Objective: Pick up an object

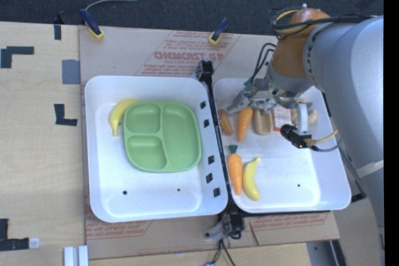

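My gripper (250,100) hangs over the back left part of the right bin (324,187), under the orange wrist band. Just below it an orange toy carrot (244,123) lies pointing toward the front, its top end right at the gripper. A brown roll-shaped piece (225,124) lies to the carrot's left and another brown piece (262,123) to its right. Nearer the front lie a second carrot (234,173) and a yellow banana (251,179), side by side. I see nothing lifted off the bin floor.
The left bin (106,193) holds a green divided plate (163,136) and a yellow banana (118,114) at its back left. A black divider (212,134) runs between the bins. The grey arm (355,90) covers the right bin's right side, with cables (312,141).
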Controlling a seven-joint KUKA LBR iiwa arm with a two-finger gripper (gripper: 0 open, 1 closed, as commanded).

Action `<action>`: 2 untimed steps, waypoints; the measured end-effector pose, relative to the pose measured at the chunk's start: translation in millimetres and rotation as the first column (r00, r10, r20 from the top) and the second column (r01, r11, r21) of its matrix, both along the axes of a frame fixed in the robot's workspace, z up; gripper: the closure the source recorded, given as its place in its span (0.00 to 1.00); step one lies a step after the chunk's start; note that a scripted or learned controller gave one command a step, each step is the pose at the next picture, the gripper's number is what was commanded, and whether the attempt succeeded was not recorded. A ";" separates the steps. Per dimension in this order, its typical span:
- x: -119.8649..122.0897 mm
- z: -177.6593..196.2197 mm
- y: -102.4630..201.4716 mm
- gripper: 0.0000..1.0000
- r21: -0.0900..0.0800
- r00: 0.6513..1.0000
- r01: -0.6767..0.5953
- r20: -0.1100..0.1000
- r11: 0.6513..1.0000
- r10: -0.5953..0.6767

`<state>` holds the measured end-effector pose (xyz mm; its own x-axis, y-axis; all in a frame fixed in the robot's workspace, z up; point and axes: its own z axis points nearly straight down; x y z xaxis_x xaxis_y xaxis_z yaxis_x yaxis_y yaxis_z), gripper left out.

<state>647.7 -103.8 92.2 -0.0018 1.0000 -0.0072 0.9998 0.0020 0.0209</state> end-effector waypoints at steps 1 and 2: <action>-10.1 0.1 2.3 0.00 0.000 1.000 0.000 0.001 1.000 0.000; -9.4 12.4 1.4 1.00 -0.001 1.000 0.001 0.001 1.000 -0.001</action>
